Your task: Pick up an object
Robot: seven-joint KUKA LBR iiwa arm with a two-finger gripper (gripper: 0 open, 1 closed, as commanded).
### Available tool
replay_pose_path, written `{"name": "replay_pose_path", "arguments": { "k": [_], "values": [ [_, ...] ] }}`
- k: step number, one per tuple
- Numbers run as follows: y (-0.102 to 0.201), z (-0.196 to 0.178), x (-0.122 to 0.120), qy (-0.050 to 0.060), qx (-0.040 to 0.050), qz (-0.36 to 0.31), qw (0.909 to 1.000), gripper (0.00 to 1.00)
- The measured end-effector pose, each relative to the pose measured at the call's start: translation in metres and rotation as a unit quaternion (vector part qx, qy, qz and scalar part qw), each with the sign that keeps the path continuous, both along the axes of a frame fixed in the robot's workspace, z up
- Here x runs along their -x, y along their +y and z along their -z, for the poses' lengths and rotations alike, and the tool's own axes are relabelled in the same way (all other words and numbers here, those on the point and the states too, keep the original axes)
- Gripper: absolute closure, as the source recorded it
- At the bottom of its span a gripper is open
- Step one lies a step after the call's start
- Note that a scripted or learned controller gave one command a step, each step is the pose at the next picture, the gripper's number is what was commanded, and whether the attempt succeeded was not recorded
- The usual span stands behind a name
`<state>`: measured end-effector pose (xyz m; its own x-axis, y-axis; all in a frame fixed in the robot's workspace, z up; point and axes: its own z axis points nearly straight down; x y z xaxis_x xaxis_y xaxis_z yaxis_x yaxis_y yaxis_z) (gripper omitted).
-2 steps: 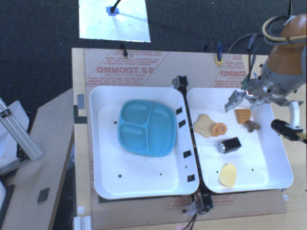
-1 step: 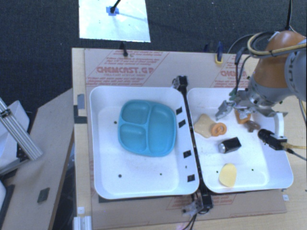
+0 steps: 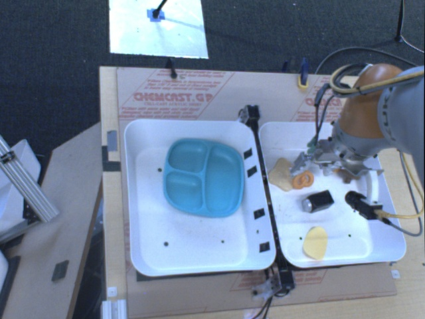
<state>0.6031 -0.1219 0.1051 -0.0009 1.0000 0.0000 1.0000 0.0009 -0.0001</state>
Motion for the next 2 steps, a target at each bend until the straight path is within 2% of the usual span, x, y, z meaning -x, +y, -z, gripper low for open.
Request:
{"name": "replay_pose_path", "arguments": {
  "k": [1,2],
  "values": [
    [0.0,-0.013,-0.001,-0.002,0.0007,0.0,1.0,1.0],
    [-0.007,-0.075,-0.001,-0.003,0.0007,0.001,1.0,1.0]
  ]
}}
